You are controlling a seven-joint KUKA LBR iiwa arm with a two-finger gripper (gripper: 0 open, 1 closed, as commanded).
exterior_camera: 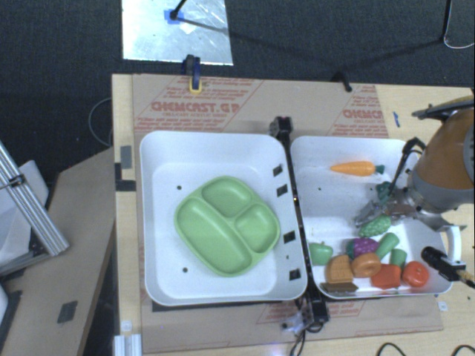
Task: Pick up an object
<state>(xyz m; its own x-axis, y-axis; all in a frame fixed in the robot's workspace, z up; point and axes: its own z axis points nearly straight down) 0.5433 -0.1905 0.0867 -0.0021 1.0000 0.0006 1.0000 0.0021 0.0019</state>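
Two white bins sit side by side on the surface (223,99), which is covered with printed brown cardboard. The left bin (159,199) holds a green divided plate (226,226) with three compartments, lying flat near the middle.

The right bin (319,169) holds the toy food. An orange carrot (354,168) lies alone near the far wall, well apart from the rest. Along the near wall is a cluster: a green piece (320,254), a tan and orange piece (340,270), a purple piece (364,246), an orange round piece (366,264), a red block (386,276), a red tomato (415,274) and a small green piece (398,257).

The arm (445,169) comes in from the right, low over the right bin. The gripper (375,212) is just above a green vegetable (375,225) at the far edge of the cluster. Jaws: metal parts overlap the vegetable; cannot tell whether they are apart, together or clamped on it.
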